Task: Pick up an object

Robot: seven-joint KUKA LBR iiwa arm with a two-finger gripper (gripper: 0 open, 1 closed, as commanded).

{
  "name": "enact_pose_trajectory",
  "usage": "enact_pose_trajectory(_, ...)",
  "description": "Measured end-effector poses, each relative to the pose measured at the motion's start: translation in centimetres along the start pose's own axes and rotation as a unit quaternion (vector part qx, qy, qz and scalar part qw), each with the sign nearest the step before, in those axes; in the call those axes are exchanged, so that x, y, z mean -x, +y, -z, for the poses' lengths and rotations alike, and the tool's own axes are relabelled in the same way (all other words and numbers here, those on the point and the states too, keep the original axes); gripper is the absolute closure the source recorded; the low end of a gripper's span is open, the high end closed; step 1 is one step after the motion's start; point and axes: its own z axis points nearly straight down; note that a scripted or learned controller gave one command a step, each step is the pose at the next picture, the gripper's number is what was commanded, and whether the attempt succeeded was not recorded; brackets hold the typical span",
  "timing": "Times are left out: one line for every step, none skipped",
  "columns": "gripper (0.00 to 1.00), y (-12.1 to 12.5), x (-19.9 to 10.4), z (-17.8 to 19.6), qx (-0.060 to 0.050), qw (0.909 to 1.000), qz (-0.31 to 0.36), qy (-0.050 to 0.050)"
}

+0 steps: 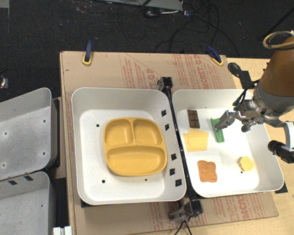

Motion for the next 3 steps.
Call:
enact_pose_trajectory(0.0,-0.6,0.0,-6.4,-0.001,1.0,-0.002,0.0)
enact_pose_trajectory(0.0,-0.6,0.0,-11.6,0.001,1.0,-0.002,0.0)
enact_pose_trajectory(1.0,-0.5,0.0,-10.3,0.003,1.0,-0.002,-0.001)
